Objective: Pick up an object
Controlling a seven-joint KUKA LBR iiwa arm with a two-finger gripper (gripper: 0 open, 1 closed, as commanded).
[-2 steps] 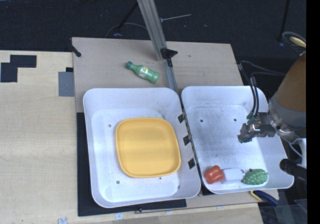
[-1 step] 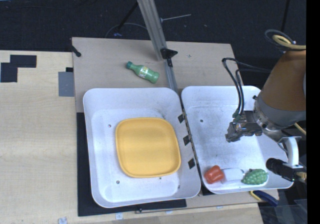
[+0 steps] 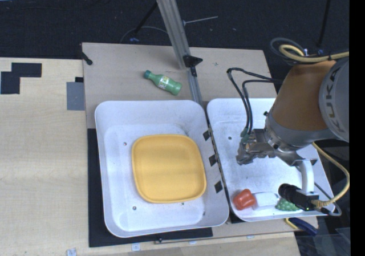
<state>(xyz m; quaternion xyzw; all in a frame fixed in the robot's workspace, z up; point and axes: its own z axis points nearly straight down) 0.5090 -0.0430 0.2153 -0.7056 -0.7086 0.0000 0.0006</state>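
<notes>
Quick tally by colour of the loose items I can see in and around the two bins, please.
Yellow: 1, plate in the left bin.
Red: 1, object in the right bin.
Green: 2, bottle on the bench behind the bins; small item in the right bin.
Total: 4

Matt yellow plastic plate [image 3: 168, 168]; glossy green bottle [image 3: 162, 82]; wood-grain bench [image 3: 40, 152].

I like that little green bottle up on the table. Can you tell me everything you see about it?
The green bottle is small and looks like plastic, with a pale label band around its middle and a narrow neck pointing to the picture's left. It lies on its side, tilted, on the bare wooden bench, above the left bin and beside the metal rail. Nothing else touches it.
</notes>
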